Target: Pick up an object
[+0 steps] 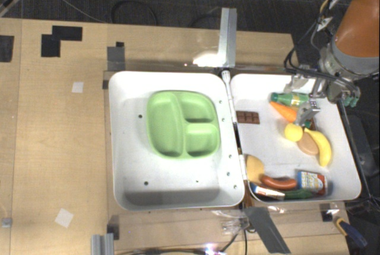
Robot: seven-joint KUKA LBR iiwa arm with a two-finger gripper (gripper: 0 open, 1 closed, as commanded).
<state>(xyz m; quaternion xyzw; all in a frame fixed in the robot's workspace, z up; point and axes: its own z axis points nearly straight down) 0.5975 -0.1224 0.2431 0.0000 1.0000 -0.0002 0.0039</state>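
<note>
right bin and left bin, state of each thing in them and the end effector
green tray: flat in the left bin, compartments bare
chocolate bar: flat, apart from the rest
carrot: lying beside the green bottle
banana: lying flat
hot dog: against the right bin's near wall
end effector: low over the carrot

Grey arm [347,61] with orange band [358,25], black cables looped alongside, metallic end effector [309,108]

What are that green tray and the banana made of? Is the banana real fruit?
The green tray looks like moulded plastic: even matte colour, rounded compartments. The banana seems a plastic toy: uniform yellow with no spots or bruises, though this view can't settle it. The bins look like smooth white plastic with a soft sheen.
</note>
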